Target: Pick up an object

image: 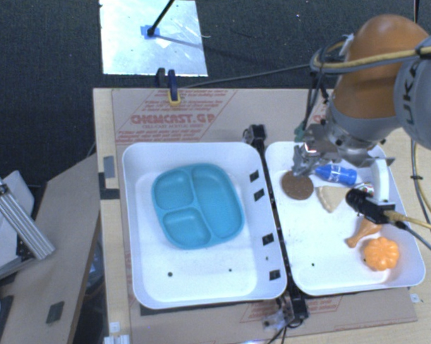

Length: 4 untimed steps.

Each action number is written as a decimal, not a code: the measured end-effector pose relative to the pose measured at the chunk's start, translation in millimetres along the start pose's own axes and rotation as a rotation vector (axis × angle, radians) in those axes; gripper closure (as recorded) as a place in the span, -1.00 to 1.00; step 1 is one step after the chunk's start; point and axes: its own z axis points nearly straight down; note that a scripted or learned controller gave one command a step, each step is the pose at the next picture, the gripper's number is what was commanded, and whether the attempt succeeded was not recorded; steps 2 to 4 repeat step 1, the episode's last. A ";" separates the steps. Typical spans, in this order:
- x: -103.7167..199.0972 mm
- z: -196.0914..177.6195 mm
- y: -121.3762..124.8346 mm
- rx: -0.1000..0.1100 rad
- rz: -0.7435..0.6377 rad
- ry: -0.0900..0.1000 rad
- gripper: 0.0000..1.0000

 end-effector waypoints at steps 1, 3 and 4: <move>60.9 13.8 8.5 0.000 -0.001 0.000 1.00; 60.9 13.8 8.5 0.000 -0.001 0.000 1.00; 60.9 13.8 8.5 0.000 -0.001 0.000 1.00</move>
